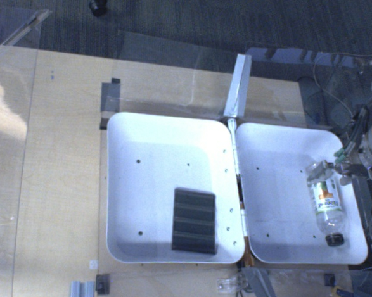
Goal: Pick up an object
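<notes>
Two white bins sit side by side; the left bin (127,172) lies well away from the gripper (340,163), the right bin (271,201) directly beneath it. A black ribbed block (195,220) rests far off in the left bin. Just below the gripper lies a clear bottle (326,202), on its side, dark cap pointing away. How the gripper's grasp stands, I cannot tell; it seems poised over the bottle's base end to try a pick.
</notes>
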`<act>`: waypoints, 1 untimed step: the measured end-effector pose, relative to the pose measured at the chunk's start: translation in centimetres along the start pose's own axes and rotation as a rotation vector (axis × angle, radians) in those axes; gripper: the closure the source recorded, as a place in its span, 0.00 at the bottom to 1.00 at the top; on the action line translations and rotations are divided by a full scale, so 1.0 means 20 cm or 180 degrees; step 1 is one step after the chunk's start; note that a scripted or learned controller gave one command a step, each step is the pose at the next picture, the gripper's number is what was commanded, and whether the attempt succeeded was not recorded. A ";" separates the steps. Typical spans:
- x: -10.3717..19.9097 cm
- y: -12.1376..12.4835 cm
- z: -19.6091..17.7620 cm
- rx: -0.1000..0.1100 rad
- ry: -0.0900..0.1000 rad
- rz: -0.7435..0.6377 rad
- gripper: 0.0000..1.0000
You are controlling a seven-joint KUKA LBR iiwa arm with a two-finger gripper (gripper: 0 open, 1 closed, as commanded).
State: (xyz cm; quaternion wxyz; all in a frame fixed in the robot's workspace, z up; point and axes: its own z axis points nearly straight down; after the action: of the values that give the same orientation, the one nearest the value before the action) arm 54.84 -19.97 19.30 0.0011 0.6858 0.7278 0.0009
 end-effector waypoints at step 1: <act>-0.03 0.11 0.38 -0.0013 -0.0002 -0.0114 0.00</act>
State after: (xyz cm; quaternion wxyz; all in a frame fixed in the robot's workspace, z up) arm 57.10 -20.35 11.69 0.0028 0.6727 0.7399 0.0021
